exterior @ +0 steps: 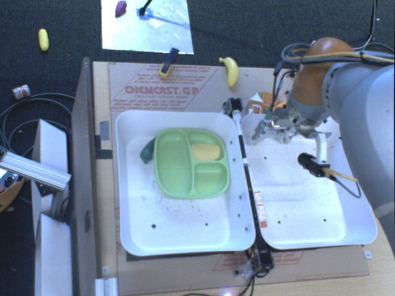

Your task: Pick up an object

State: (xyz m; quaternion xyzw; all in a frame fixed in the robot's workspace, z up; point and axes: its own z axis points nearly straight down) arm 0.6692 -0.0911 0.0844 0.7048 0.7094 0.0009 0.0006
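My gripper (274,130) hangs low over the far left corner of the right bin (308,227), under the orange band of the wrist. Just behind it, at the bin's far rim, sits a small orange and white thing (260,102), partly hidden by the wrist. The left bin (179,233) holds a green divided plate (191,163) with a yellow piece (206,151) in its far right compartment. A dark teal thing (147,150) lies against the plate's left edge.
A banana (231,70) and a yellow and blue tool (168,63) lie on the cardboard behind the bins. A black rod (242,142) runs along the seam between the bins. Cables and a pale box stand at the left.
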